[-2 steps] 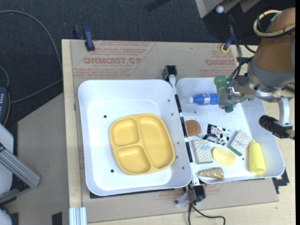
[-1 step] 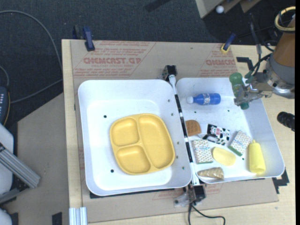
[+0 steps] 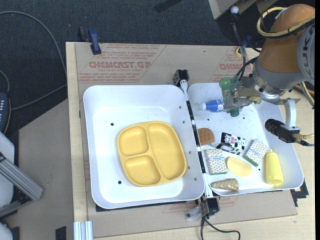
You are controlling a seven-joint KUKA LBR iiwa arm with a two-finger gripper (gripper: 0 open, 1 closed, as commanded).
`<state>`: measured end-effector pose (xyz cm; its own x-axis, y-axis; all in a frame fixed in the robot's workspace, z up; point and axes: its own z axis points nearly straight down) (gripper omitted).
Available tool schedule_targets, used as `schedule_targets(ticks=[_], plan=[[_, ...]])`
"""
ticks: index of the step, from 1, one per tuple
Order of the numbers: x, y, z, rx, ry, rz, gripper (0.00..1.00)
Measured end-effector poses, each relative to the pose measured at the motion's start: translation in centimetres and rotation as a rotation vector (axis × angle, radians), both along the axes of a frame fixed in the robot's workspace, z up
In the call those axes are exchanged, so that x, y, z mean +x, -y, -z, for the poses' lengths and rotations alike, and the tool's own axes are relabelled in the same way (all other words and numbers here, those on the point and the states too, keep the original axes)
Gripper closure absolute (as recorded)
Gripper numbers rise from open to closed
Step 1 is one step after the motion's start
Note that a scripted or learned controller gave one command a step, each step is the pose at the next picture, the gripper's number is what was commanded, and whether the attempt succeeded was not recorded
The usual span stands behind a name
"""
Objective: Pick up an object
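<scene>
My gripper [image 3: 230, 98], with green tips, hangs over the back part of the right bin [image 3: 260, 118]. A small clear bottle with a blue label [image 3: 213, 105] lies on the bin floor just to the gripper's left, and its right end is hidden behind the gripper. I cannot tell whether the gripper touches the bottle. The grey arm with its orange band [image 3: 287, 31] reaches in from the upper right.
The front half of the right bin holds a brown cookie [image 3: 205, 135], a black-and-white packet [image 3: 233, 141], a checkered packet [image 3: 216, 161], a green-white packet [image 3: 256, 152], a yellow lemon shape [image 3: 239, 166], a yellow squeeze bottle [image 3: 273, 167] and a cone [image 3: 225, 185]. A yellow divided plate [image 3: 151, 153] lies in the left bin [image 3: 100, 114].
</scene>
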<state>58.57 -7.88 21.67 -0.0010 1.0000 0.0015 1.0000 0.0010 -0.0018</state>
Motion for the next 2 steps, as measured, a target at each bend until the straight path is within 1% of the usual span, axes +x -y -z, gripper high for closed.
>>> schedule_targets(ticks=[1,2], plan=[[-2.4,-5.6,-0.3,0.000,-0.001,0.000,1.00],[-3.6,-8.4,-4.0,-0.001,0.002,0.000,1.00]])
